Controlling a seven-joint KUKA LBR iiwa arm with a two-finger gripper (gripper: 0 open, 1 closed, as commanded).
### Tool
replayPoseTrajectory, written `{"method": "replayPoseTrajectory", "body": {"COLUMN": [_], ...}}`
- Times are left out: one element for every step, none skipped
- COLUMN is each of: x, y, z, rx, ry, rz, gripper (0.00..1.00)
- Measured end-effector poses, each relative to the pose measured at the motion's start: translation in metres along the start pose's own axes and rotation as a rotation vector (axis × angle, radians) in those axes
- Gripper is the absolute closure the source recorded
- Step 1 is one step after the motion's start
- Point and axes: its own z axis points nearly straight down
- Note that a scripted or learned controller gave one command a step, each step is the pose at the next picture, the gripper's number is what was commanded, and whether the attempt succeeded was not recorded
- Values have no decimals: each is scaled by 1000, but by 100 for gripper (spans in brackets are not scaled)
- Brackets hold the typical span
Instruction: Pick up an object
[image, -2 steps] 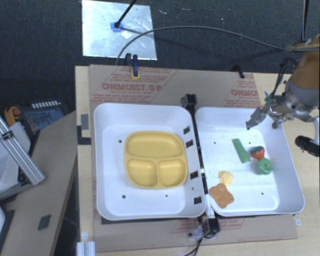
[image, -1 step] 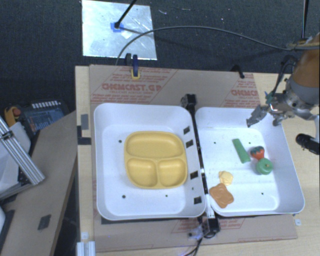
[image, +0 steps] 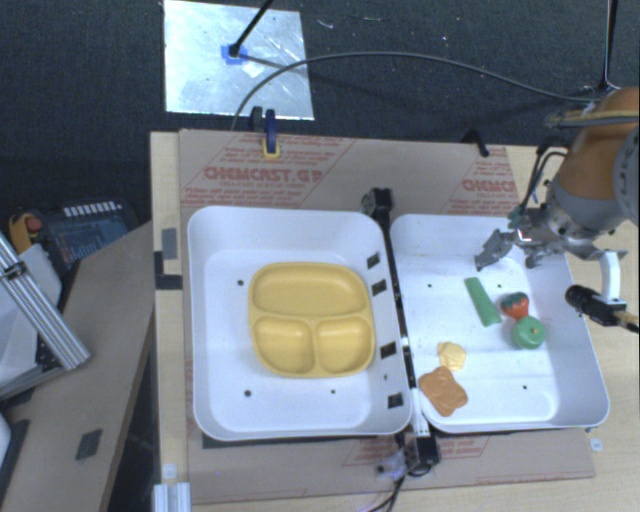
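- My pincer (image: 508, 250) hangs spread open and empty over the right bin's (image: 575, 405) far edge.
- The green stick (image: 481, 301) lies nearest, mid-bin; I should descend straddling its narrow width.

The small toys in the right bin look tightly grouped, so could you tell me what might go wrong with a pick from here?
The red tomato-like toy touches the green stick and green round toy, so a grasp may catch two or knock one away. The gripper hovers beside the cluster, not above it, and may miss.
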Motion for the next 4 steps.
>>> {"method": "replayPoseTrajectory", "body": {"x": [7, 7, 7, 7], "y": [2, 3, 4, 3], "z": [60, 61, 50, 5], "rx": [0, -3, -7, -7], "ry": [0, -1, -2, -1], "rz": [-1, 0, -2, 1], "gripper": [0, 0, 100, 100]}}
